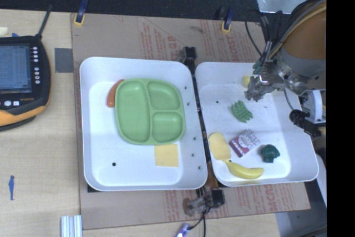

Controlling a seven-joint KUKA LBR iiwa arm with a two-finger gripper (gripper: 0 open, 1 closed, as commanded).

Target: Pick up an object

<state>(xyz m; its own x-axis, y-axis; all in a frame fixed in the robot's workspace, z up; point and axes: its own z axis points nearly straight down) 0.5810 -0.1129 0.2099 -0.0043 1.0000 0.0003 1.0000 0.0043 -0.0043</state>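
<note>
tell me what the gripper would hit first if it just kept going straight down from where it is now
Probably bare floor of the right bin. The gripper hangs over its upper part, the small yellow object just beside it and the green ridged piece lower; depth is unclear.

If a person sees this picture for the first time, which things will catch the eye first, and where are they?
The big green divided plate fills the middle of the left bin, with a yellow square just below it. In the right bin, a banana lies near the front edge and a small green ridged piece sits mid-bin. The claw hangs over that bin's back part.
</note>
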